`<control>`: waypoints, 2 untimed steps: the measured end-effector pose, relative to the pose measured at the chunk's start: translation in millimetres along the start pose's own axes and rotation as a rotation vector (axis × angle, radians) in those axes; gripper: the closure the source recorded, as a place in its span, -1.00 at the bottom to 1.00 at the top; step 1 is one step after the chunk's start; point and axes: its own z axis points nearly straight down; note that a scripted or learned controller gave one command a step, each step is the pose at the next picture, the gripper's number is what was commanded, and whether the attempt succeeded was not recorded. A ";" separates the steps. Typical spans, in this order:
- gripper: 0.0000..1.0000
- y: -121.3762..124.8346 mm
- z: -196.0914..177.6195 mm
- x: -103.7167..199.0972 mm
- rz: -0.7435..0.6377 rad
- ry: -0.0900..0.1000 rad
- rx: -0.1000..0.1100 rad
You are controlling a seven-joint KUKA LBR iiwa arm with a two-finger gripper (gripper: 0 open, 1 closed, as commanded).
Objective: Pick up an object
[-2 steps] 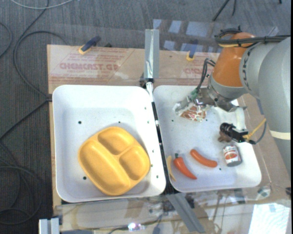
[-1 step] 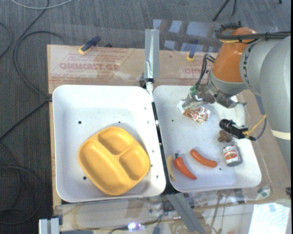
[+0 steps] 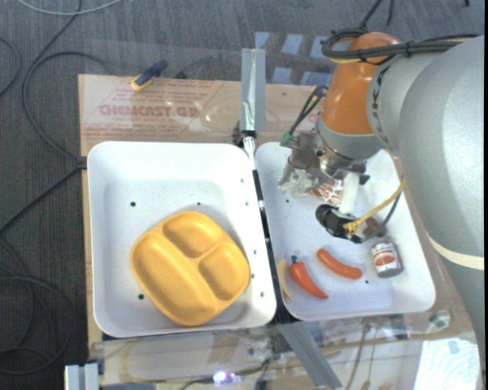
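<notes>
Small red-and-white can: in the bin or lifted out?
In the bin. The small red-and-white can rests on the right white bin's floor beside the orange sausage-shaped toy, apart from the gripper.

Two shallow white bins are seen side by side on a table (image 3: 146, 116). In the left bin (image 3: 114, 169), a yellow three-compartment plate (image 3: 191, 266) is set toward the lower right corner. In the right bin (image 3: 407, 299), an orange sausage (image 3: 340, 264), a red-orange pepper (image 3: 307, 279) and a small red-and-white can (image 3: 385, 259) are spread across the lower part. The tool (image 3: 315, 181) is positioned over the upper part of this bin, with a red-and-white packet (image 3: 332, 190) just beside it.
</notes>
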 end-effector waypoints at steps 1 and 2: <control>-1.00 0.0 0.0 -0.2 0.000 -0.001 0.000; -1.00 -27.2 60.2 -83.9 -0.181 0.000 0.000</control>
